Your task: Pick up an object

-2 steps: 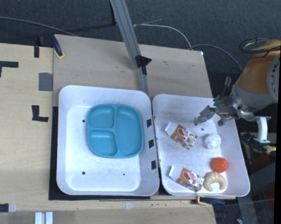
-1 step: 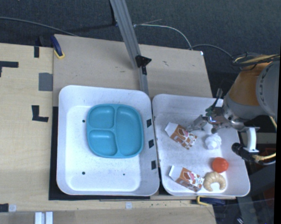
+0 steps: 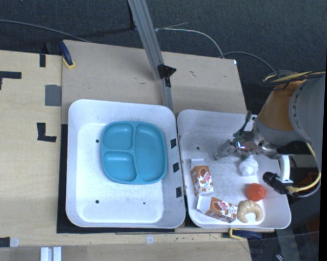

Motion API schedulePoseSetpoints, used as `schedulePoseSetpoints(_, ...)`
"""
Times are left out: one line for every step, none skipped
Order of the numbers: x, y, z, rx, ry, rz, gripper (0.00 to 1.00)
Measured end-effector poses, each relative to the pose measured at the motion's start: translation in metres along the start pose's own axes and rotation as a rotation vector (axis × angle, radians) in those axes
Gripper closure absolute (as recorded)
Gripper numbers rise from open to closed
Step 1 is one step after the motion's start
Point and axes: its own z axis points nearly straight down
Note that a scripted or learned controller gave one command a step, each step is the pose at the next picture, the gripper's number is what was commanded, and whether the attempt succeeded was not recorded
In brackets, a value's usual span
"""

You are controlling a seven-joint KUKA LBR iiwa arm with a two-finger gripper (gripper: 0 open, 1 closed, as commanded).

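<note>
My gripper [image 3: 231, 148] hangs low over the upper middle of the right bin [image 3: 207, 124], reaching in from the right under the grey arm with its orange band [image 3: 276, 111]. Just below and to its right lies a crumpled white object [image 3: 248, 166], apart from the gripper. A red ball-like object [image 3: 255, 192] sits lower right, with a tan croissant-shaped piece [image 3: 250, 211] below it. Two small orange-and-white cartons lie in the bin: one [image 3: 202, 180] near the middle and one [image 3: 221, 209] at the bottom.
The left bin [image 3: 81, 150] holds a blue divided plate [image 3: 134, 152]. A grey metal bar [image 3: 149, 34] slants down from the top to the bins' shared edge. Cables [image 3: 291, 187] loop beside the arm at the right.
</note>
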Motion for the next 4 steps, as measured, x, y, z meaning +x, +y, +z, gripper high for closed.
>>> schedulePoseSetpoints(0.001,0.0,-0.011,0.0,0.001,0.0,1.0)
schedulePoseSetpoints(0.0,0.011,-0.064,-0.005,0.0,0.001,1.0)
schedulePoseSetpoints(0.008,0.012,-0.125,-0.008,0.0,0.0,1.0)
schedulePoseSetpoints(0.009,0.013,-0.151,-0.004,0.001,0.001,1.0)
